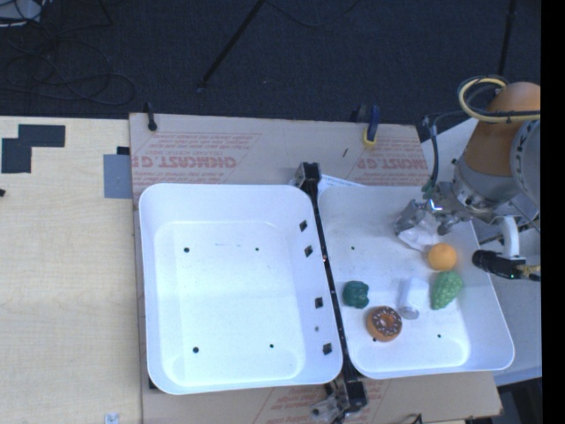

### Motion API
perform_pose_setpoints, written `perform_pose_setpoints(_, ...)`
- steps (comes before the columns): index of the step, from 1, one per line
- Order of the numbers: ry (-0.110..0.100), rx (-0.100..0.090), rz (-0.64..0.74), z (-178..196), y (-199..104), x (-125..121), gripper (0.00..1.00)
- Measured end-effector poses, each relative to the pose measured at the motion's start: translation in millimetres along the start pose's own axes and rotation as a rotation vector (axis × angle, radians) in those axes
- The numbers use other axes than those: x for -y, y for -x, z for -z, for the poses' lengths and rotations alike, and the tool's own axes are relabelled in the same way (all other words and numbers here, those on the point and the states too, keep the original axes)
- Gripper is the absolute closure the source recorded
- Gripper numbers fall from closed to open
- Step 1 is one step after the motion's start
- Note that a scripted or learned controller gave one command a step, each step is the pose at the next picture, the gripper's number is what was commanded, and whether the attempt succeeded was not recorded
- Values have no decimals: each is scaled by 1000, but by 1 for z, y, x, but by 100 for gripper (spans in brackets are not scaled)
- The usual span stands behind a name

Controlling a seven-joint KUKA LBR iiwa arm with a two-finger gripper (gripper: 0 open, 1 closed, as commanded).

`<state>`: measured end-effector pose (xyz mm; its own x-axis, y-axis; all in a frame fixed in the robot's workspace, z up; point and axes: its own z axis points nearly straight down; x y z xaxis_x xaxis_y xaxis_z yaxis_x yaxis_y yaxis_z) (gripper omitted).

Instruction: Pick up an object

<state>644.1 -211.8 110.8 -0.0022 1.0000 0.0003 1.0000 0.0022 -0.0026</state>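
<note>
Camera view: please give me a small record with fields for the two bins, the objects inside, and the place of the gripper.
left bin: white, shallow, no objects seen in it
right bin: white, shallow, holds all the objects
orange ball: right part of the bin
light green object: just below the orange ball
dark green object: near the divider
donut: brown, near the front
clear small object: between the donut and the light green object
gripper: over the right bin's far part, above a whitish object

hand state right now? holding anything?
Hand: cannot be told. It sits low in the right white bin, over a pale crumpled object beside the small orange ball; no grasp is visible.
</note>
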Motion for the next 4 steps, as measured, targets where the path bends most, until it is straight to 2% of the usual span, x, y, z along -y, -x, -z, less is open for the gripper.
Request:
perform_pose_setpoints(1, 2, 1, 0, 3, 0, 0, 0)
perform_pose_setpoints(2, 20, 5, 2, 173, -29, -3, 0)
perform_pose_setpoints(3, -8, -1, -4, 65, 2, 3, 0)
perform_pose_setpoints(4, -12, -4, -4, -12, 1, 79, 0)
